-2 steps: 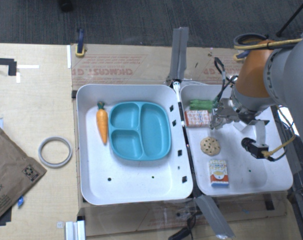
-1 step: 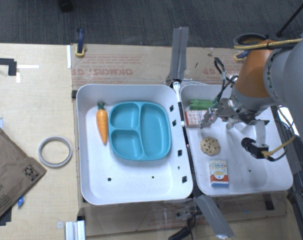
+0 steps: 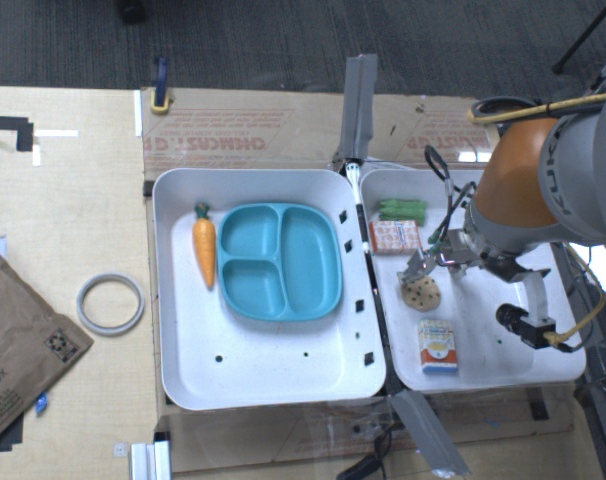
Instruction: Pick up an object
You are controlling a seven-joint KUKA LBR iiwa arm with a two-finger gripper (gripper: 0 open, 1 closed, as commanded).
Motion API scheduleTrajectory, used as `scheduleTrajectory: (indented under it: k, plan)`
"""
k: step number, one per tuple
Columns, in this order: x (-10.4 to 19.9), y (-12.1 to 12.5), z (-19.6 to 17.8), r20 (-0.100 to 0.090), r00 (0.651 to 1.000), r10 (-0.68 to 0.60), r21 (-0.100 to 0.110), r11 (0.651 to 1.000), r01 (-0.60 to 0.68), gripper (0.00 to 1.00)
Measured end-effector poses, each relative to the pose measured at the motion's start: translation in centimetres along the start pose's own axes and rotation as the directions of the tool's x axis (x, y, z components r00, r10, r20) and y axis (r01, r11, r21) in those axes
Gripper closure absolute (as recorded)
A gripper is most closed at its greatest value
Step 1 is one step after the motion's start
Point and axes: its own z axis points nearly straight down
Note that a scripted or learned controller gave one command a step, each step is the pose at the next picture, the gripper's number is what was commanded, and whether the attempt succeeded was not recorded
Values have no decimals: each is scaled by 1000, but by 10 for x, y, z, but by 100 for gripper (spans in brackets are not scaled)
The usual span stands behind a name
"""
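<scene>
Cookie [image 3: 421,293] is lying in right bin [image 3: 483,363], just below gripper [image 3: 419,269], approx. touching its tips. Fingers too small/blurred to read; cannot tell if spread or pinching. Arm [image 3: 528,183] is covering bin's upper-right area. Other items w/ cookie: green item [image 3: 401,209], red-white pack [image 3: 395,236], carton [image 3: 437,346]. Left bin [image 3: 183,358] is holding carrot [image 3: 204,247] beside blue tray [image 3: 281,261].

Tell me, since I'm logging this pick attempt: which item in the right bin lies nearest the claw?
The cookie. It lies right at the claw, while the pink box, green item and small carton lie farther off.
</scene>
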Motion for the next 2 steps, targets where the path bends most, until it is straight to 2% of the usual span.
scheduleTrajectory:
  k: [1, 2]
  plan:
    - [-1, 0, -9, 1, 1000, 4, 0, 1000, -4, 100]
    - [-1, 0, -9, 1, 1000, 3, 0, 1000, -3, 0]
